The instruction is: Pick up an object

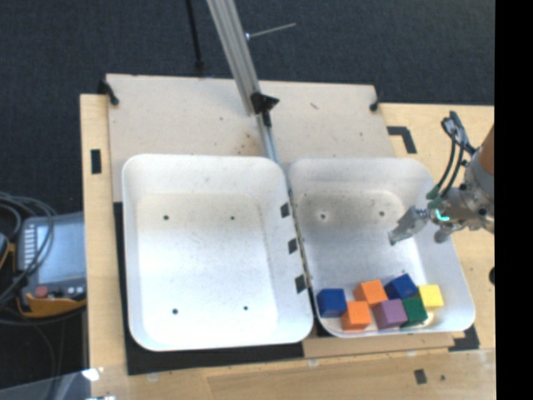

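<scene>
Pincer (423, 226) above seven blocks (383, 302)

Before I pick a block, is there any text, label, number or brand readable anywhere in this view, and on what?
No text can be read anywhere in the camera view.
The coloured blocks in the right bin: plain faces, no markings.
The grey device at the bench's left edge: its panel is too small and blurred to read.
The black marks on the bench: shapes, not letters.
The claw: no label legible.
</scene>
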